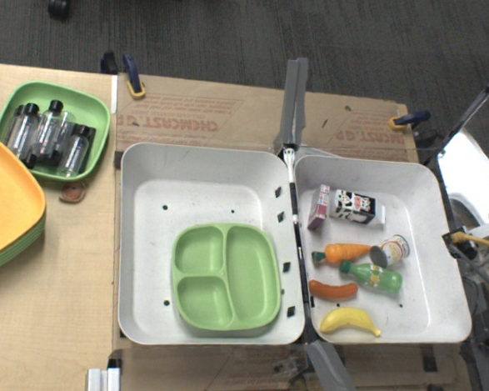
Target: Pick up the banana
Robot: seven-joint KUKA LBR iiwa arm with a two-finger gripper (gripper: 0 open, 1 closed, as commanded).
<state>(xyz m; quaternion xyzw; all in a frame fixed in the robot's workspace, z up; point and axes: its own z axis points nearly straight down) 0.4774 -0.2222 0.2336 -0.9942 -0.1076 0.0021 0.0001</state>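
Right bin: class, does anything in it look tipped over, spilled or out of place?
Nothing looks spilled or damaged. The green bottle and the small can lie on their sides, loosely scattered with the banana, which lies free near the front wall.

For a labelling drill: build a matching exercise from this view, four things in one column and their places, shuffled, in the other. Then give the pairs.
Things:
1. banana
2. divided green tray
3. milk carton
4. small bottles

Places:
A. in the left bin
B. front edge of the right bin
C. in a green dish on the bench, far left
D. back of the right bin

Pairs: 1-B, 2-A, 3-D, 4-C
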